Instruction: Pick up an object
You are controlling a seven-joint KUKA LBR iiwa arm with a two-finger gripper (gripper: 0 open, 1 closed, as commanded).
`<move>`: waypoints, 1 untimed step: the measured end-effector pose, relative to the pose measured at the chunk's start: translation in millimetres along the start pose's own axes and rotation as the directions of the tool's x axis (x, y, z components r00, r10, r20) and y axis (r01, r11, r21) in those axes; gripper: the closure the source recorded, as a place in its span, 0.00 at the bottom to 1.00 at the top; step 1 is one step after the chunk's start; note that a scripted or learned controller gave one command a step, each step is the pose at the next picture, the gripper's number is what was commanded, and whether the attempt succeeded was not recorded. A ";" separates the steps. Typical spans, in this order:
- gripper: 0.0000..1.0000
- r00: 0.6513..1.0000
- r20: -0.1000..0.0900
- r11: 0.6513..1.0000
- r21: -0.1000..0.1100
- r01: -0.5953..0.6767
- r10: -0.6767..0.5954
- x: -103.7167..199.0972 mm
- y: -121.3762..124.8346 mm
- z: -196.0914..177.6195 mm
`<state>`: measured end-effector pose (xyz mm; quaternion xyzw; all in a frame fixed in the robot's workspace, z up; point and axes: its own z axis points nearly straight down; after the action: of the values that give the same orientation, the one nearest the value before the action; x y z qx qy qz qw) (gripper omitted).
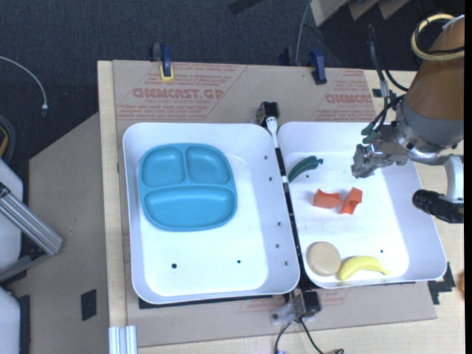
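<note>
Red printing on the brown board under the bins

The flat brown cardboard-coloured board carries red lettering along its upper edge: at upper centre-left of the frame it reads roughly "CHEMCAST GP", with a smaller, illegible line beneath; at upper right the same printing repeats, partly cut off by the arm.

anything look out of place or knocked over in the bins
Nothing stands out. The blue divided plate lies flat in the left bin. The green pepper, orange pieces, round cookie and banana lie loose in the right bin.
</note>
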<state>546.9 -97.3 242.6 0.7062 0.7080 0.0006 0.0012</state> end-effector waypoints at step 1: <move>1.00 1.000 -0.001 1.000 0.000 0.002 -0.002 48.0 5.6 -3.9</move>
<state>552.4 -49.3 246.5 0.7054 0.7088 0.0011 0.0010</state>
